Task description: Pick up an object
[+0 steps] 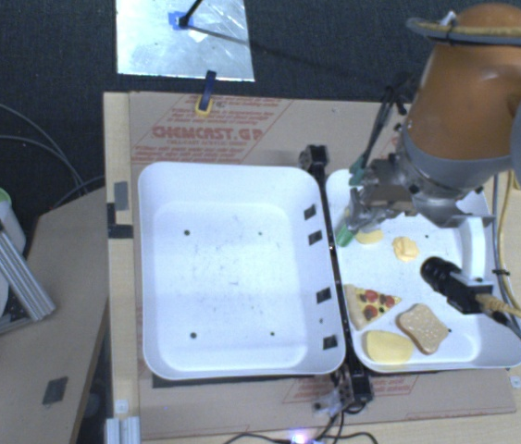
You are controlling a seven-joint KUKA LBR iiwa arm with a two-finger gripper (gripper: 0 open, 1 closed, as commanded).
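The gripper hangs at the right bin's 10 o'clock corner, beside a yellow piece; jaws' state unclear.

A brown cardboard sheet with red printed lettering lies under the two bins, on a tan bench. Beyond it, a shiny silver square rests on dark carpet, with a small blue piece on it. An aluminium frame rail slants at the left edge.
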